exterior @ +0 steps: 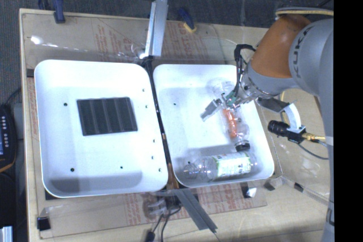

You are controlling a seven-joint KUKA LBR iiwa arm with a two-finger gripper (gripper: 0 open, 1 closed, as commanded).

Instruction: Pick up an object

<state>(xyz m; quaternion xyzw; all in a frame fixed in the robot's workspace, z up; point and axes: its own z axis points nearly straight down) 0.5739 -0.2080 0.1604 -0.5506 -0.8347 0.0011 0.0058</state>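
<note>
In the right bin my gripper hangs low over the bin's middle-right part. Just below it lies a small clear bottle with an orange band, its dark cap pointing to the bin's near side. The gripper sits at that bottle's upper end; whether it touches the bottle I cannot tell. A larger clear bottle with a white and green label lies on its side along the bin's near wall. A bit of clear plastic shows just behind the gripper.
The left bin holds a dark ribbed rectangular pad lying flat near its middle. A metal bar rises at the back between the bins. The grey arm with its orange band reaches over the right bin's far right corner.
</note>
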